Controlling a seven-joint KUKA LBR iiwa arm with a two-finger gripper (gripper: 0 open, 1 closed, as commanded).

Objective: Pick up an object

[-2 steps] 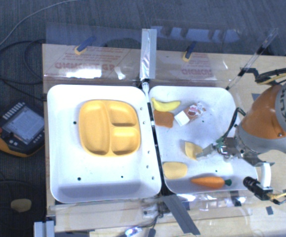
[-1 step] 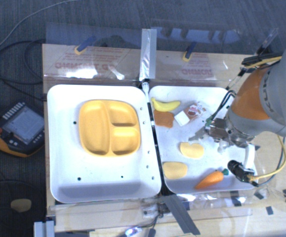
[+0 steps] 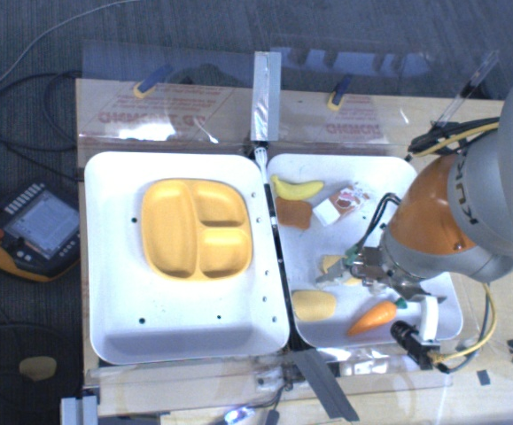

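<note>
Camera view | gripper (image 3: 343, 271) over pale yellow piece (image 3: 331, 263) | orange carrot (image 3: 373, 317) near

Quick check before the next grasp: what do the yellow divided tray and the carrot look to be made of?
Yellow divided tray: likely moulded plastic, smooth and semi-gloss, with soft highlights on its rounded ridges. Carrot: probably a plastic toy, uniform orange with a slight sheen; real cannot be ruled out.

My bins (image 3: 105, 326) look like glossy white plastic; the yellow tray (image 3: 196, 228) shines smoothly; the floor (image 3: 26, 25) looks like matt carpet.
</note>
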